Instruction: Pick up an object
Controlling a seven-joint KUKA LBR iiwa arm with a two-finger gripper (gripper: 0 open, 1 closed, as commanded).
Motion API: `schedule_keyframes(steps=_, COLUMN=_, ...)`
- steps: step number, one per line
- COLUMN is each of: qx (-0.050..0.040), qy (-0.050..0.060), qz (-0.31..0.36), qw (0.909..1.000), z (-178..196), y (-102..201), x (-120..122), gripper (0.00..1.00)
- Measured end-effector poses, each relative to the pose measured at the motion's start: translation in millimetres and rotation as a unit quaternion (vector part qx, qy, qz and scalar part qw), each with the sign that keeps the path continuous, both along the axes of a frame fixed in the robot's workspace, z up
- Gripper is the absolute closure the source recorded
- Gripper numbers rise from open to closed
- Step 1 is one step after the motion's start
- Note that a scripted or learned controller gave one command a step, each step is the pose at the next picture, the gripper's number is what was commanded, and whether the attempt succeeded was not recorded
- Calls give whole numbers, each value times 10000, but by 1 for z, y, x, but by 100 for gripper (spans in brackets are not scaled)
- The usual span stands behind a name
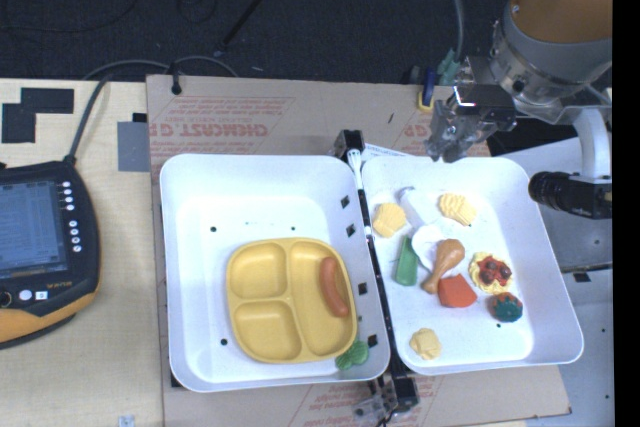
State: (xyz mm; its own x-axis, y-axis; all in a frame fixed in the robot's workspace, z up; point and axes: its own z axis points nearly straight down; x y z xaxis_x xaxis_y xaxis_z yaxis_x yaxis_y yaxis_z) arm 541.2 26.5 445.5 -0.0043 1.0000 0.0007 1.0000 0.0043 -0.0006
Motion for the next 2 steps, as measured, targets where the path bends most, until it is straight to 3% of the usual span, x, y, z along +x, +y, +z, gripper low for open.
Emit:
schedule_keyframes(steps=1, qx=-8, qy=63, qz=-38, qw=10000, z=-95, y=-34, x=-37, gripper=100)
schedule_keyframes(steps=2, qx=7, qy=-2, qz=22, qw=10000, z=-58, y=39, x=-66, gripper=100)
